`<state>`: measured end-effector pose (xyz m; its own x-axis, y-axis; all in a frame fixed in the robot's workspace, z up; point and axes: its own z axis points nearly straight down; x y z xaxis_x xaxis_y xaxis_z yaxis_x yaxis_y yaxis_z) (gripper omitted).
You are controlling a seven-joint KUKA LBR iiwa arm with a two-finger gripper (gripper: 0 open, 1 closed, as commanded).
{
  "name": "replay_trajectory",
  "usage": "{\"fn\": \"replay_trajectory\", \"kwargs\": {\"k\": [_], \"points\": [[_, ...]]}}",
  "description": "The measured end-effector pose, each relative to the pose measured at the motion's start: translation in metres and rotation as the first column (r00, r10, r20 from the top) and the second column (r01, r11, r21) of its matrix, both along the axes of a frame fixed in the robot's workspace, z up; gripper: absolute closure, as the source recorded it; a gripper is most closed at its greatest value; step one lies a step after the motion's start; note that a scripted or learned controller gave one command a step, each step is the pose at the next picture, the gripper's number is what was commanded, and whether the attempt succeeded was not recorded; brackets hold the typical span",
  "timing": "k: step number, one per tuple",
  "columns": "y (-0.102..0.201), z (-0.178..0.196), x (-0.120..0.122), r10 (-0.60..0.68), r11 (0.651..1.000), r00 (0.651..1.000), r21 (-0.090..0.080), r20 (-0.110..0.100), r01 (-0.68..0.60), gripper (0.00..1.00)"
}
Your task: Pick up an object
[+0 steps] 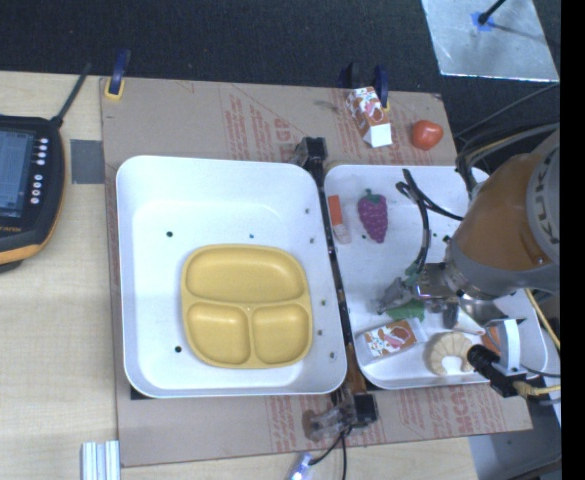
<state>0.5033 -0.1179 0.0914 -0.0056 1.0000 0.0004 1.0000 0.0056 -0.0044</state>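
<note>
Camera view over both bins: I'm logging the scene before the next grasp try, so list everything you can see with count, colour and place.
left bin: 1, white, left half of the cardboard mat
divided plate: 1, yellow, three compartments, in the left bin
right bin: 1, white, beside the left bin
grape bunch: 1, purple, far part of the right bin
small tube: 1, orange and white, along the right bin's left wall
snack packet: 1, white and red, near part of the right bin
bread roll: 1, tan, near corner of the right bin
carton: 1, red and white, on the mat beyond the bins
tomato: 1, red, beside the carton
pendant: 1, orange and black, bench's left edge
arm: 1, grey with orange band, over the right bin
gripper: 1, dark, low in the right bin
</note>
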Motion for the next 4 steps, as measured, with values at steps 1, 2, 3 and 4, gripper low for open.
{"fn": "replay_trajectory", "kwargs": {"k": [1,2,3,4], "points": [[-0.001,0.01,0.0,0.004,1.0,1.0,-0.001,-0.001,-0.004,1.0],[0.051,0.101,0.012,0.0,1.0,1.0,0.001,0.003,0.0,1.0],[-0.015,0.121,0.063,-0.003,1.0,1.0,-0.001,0.002,0.003,1.0],[0.022,0.125,0.074,0.0,1.0,1.0,0.0,0.002,0.0,1.0]]}}
